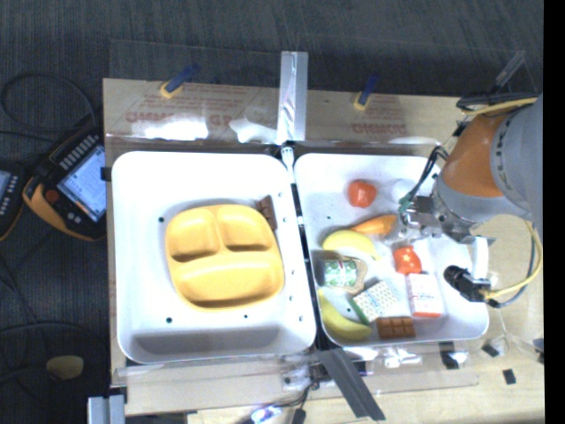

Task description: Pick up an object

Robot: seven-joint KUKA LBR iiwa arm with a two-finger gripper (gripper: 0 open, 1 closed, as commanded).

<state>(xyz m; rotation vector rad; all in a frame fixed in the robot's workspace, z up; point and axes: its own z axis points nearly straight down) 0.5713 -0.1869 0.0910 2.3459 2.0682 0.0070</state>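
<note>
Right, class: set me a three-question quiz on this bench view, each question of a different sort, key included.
1. True or false: the yellow tray lies in the left bin.
2. Which sits nearest the right bin's far wall? A tomato B chocolate bar C banana
3. Fill in: the carrot is coloured ____.

Key: 1 true; 2 A; 3 orange.
</note>
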